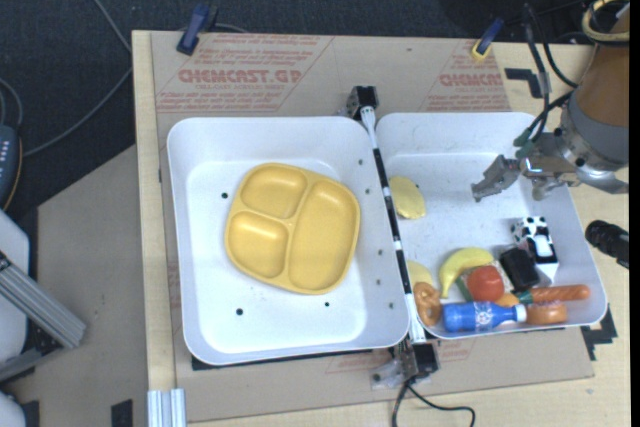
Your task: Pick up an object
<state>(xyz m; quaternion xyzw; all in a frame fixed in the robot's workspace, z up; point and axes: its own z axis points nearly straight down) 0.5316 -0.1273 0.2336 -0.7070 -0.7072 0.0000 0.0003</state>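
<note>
Grey two-finger gripper (497,177) hovers over right shallow white bin (440,140), fingers spread, nothing between them; arm cut off at frame edge. Jumbled toys crowd near corner: yellow plastic banana (462,264), red tomato (485,283), blue bottle (477,317) half-buried.

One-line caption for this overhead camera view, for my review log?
Gripper poised over the right bin, apart from the toy pile in its near corner; yellow divided plate lies in the left bin.

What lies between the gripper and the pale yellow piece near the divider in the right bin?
In the camera view, only bare white bin floor lies between the gripper and the pale yellow piece.
</note>
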